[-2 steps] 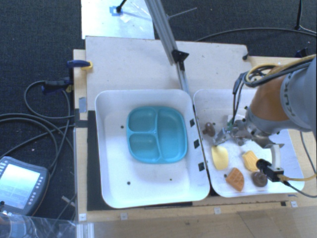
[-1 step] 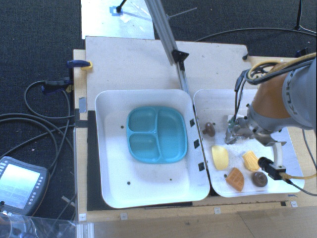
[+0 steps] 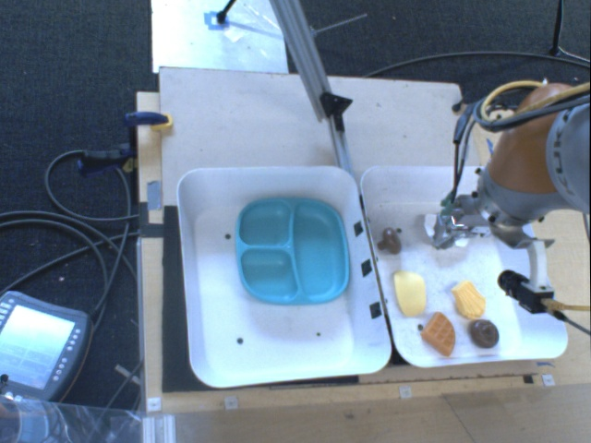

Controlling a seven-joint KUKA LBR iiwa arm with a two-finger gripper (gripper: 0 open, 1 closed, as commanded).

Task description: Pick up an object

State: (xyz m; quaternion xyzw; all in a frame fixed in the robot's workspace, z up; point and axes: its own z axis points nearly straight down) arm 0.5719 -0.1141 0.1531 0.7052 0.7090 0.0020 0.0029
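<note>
Progress: nothing lifted yet; the grasp and the lift are both left to do.
Gripper (image 3: 447,232): low in the right bin (image 3: 554,338), near its back; whether spread or pressed together, I cannot tell.
Objects, all on the right bin's floor: five.
- brown lump (image 3: 390,241): one
- yellow piece (image 3: 410,293): one
- waffle (image 3: 440,333): one
- orange piece (image 3: 469,299): one
- dark round piece (image 3: 483,333): one
Left bin (image 3: 208,340): one teal tray (image 3: 293,251).

— What kind of place is this?
— A robotics lab: a plywood bench (image 3: 388,109) on dark carpet (image 3: 65,53), loose cables (image 3: 65,220), a teach pendant (image 3: 37,340), and a clamp (image 3: 148,119).
</note>
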